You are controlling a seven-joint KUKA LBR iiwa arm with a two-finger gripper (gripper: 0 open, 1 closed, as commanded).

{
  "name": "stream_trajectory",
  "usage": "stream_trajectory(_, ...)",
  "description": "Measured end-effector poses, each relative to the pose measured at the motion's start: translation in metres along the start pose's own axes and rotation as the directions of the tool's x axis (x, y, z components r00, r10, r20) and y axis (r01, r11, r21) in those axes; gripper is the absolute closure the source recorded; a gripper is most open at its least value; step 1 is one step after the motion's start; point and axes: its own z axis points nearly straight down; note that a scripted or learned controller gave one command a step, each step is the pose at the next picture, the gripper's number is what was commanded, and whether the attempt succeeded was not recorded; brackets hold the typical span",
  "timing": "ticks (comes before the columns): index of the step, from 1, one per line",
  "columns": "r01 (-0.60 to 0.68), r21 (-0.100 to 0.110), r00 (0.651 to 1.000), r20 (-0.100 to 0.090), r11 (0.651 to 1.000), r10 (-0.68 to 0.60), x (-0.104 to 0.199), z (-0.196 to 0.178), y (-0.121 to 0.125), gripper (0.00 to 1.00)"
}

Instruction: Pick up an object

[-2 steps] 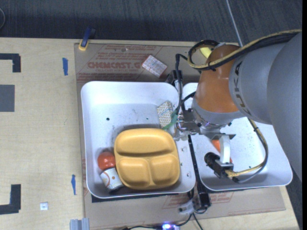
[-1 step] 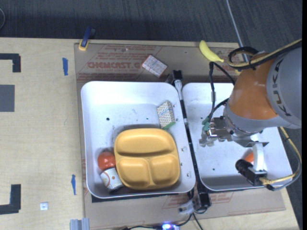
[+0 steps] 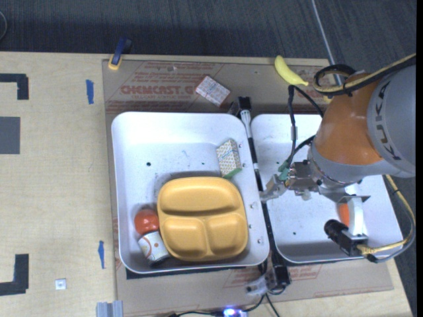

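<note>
**benchwatcher:** Looking down at the camera view, the left bin (image 3: 125, 177) has a big yellow divided tray (image 3: 201, 218) sitting in its lower half, three compartments facing up. Tucked against the tray's lower left edge is a small orange-and-white toy (image 3: 149, 233), touching it. Above the tray's upper right corner there's a little patterned packet (image 3: 228, 154), with something green (image 3: 232, 172) just below it.

**gripfan22:** And the arm?

**benchwatcher:** The grey arm (image 3: 370, 137) with its orange band comes in from the right of the frame and hangs over the right bin (image 3: 297, 243). The gripper (image 3: 283, 182) sits around the middle of the frame, near the wall shared by the two bins. Open or closed, I can't tell; it's too cluttered with cables there. Nothing visibly gripped.

**gripfan22:** Anything in the right bin?

**benchwatcher:** A bit of orange (image 3: 344, 212) peeks out under the arm at the lower right. Outside the bins, a banana (image 3: 289, 71) lies at the upper right on the board, and a small patterned card (image 3: 212, 90) at top centre.
</note>
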Motion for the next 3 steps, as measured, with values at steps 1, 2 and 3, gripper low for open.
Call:
stream_trajectory(1, 0.0, 0.0, 1.0, 0.0, 1.0, 0.0, 0.0, 0.0, 0.0, 0.0)
stream_trajectory(2, 0.0, 0.0, 1.0, 0.0, 1.0, 0.0, 0.0, 0.0, 0.0, 0.0)
stream_trajectory(3, 0.001, -0.004, 1.0, 0.002, 1.0, -0.001, -0.036, 0.046, 0.006, 0.0)
